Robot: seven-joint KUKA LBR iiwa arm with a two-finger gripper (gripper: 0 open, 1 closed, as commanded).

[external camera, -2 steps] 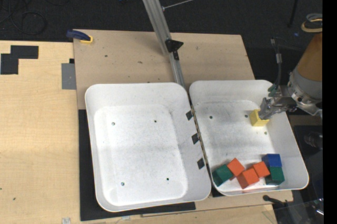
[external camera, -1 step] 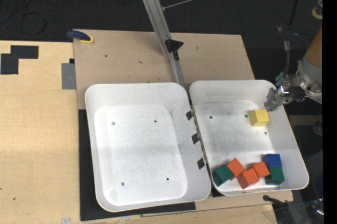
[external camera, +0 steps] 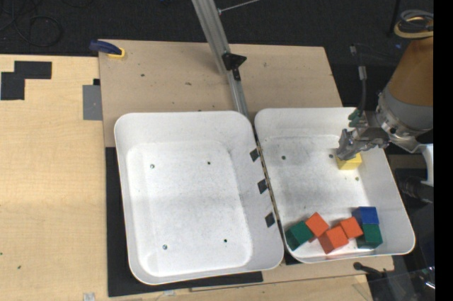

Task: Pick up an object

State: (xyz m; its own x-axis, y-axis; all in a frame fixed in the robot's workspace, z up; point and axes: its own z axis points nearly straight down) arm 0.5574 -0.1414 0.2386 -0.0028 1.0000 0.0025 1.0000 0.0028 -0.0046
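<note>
In the right bin (external camera: 311, 172) a yellow block (external camera: 350, 162) lies near the right wall. My gripper (external camera: 347, 147) hangs right over it, its fingers coming down onto the block's top edge. Whether the block sits between the fingers is hidden by the gripper body. At the bin's front right corner lies a cluster of blocks: a green one (external camera: 299, 234), an orange one (external camera: 316, 224), two more orange ones (external camera: 342, 234), a blue one (external camera: 367, 215) and a dark green one (external camera: 370, 235).
The left bin (external camera: 187, 193) stands beside the right one, with black clips along the shared edge (external camera: 260, 186). A slanted aluminium rail (external camera: 212, 27) rises behind the bins. The arm's orange band (external camera: 417, 73) is at the right.
</note>
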